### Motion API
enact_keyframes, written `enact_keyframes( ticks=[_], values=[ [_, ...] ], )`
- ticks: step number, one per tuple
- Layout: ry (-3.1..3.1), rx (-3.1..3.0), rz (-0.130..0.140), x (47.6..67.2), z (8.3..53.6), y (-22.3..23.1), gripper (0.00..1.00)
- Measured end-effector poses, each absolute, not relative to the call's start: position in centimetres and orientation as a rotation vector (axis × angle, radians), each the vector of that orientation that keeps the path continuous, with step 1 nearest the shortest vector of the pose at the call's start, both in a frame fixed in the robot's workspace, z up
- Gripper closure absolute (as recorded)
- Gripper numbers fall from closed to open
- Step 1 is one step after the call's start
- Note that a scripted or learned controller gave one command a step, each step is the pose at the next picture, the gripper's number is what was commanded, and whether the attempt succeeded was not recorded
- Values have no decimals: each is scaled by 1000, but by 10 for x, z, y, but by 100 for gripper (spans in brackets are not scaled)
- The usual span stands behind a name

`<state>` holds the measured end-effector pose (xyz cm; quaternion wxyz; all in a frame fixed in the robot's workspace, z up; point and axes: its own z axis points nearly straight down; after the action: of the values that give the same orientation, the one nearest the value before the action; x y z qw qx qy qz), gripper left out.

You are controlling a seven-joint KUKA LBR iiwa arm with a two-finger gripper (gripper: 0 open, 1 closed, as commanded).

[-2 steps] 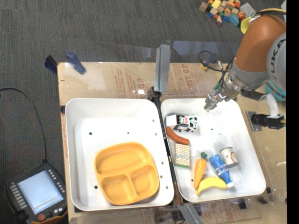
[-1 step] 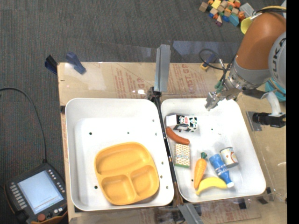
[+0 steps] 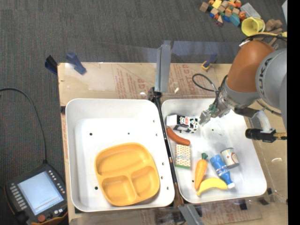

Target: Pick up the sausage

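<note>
Sausage [image 3: 178, 137] lies in the right bin [image 3: 248, 170], close to that bin's left wall, slanting from upper left to lower right. Just above it sits a small black-and-white carton [image 3: 183, 122], and just below it a patterned packet [image 3: 183, 155]. Lower in the same bin are a toy carrot [image 3: 200, 171], a banana [image 3: 212, 184], a blue bottle [image 3: 221, 170] and a small can [image 3: 230, 156].

From the right, the grey arm [image 3: 262, 76] with its orange band reaches in, and its pincer [image 3: 206, 116] hangs over the upper part of the right bin, just right of the carton and apart from the sausage. Whether the pincer is spread or pressed together cannot be told from this slanted view; nothing is seen pinched in it.

The left bin [image 3: 89, 121] holds a yellow divided plate [image 3: 127, 173]. Both bins rest on the counter [image 3: 108, 81]. Coloured blocks [image 3: 224, 7] and a yellow cup [image 3: 252, 26] lie on the floor at upper right, and a handheld control screen [image 3: 36, 192] sits at lower left.
</note>
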<state>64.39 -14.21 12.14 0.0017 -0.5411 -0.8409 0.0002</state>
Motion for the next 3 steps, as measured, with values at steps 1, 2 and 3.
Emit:
enact_keyframes(
  ticks=[1,2,3],
  values=[
    [-2637,-1699,0,644,130,-142,100],
    [-2759,-1498,0,644,186,-39,100],
    [-2746,-1526,0,644,185,-126,100]
  ],
)
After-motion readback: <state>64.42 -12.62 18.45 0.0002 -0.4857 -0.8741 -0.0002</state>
